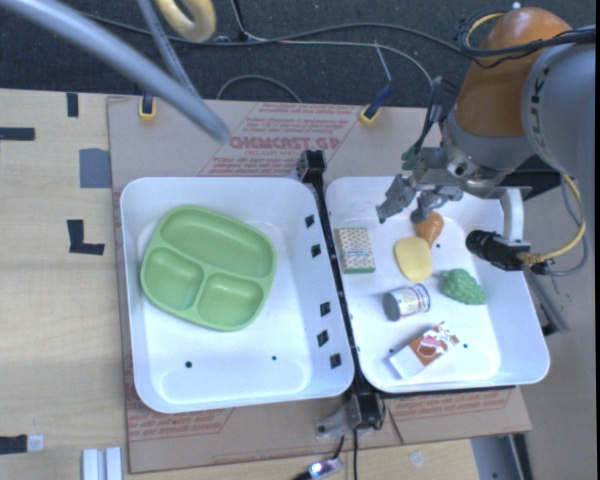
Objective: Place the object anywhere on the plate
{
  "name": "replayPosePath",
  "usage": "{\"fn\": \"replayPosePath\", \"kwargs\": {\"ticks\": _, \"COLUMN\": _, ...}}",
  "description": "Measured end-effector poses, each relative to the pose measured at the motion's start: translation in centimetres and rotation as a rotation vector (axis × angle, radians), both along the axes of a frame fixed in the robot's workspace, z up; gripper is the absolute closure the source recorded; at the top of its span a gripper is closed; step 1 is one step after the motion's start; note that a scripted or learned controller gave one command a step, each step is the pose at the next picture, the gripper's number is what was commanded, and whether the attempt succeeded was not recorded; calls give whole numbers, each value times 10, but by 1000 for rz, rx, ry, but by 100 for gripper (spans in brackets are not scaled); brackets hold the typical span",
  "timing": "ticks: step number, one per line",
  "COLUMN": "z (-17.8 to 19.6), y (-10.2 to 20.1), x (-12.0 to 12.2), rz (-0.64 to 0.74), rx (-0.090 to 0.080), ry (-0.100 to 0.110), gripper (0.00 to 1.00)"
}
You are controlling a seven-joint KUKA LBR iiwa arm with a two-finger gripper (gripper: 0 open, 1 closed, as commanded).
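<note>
A green three-compartment plate (208, 268) lies in the left bin (230, 383). Several small objects sit in the right bin (515, 353): an orange carrot-like piece (431, 228), a yellow lump (413, 258), a green leafy piece (463, 287), a small can on its side (408, 301), a patterned card box (355, 249) and a red and white carton (427, 351). My gripper (405, 208) hovers over the far part of the right bin, open, fingers spread. The orange piece lies just right of the fingertips, not between them.
A black divider (325, 268) runs between the two bins. A grey pole (100, 38) crosses the upper left above the bench. A black cable part (492, 248) hangs at the arm's right side over the bin.
</note>
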State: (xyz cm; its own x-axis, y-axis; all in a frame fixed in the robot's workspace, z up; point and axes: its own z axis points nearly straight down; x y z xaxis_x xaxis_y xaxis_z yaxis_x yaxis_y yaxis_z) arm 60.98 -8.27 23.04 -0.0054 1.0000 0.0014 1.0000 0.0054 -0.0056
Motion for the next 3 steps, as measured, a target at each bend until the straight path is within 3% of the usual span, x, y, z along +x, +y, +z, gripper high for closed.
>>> {"fn": "replayPosePath", "kwargs": {"ticks": 3, "z": -5, "y": 156, "x": -37, "rz": 1, "rx": -1, "ry": 1, "gripper": 100}}
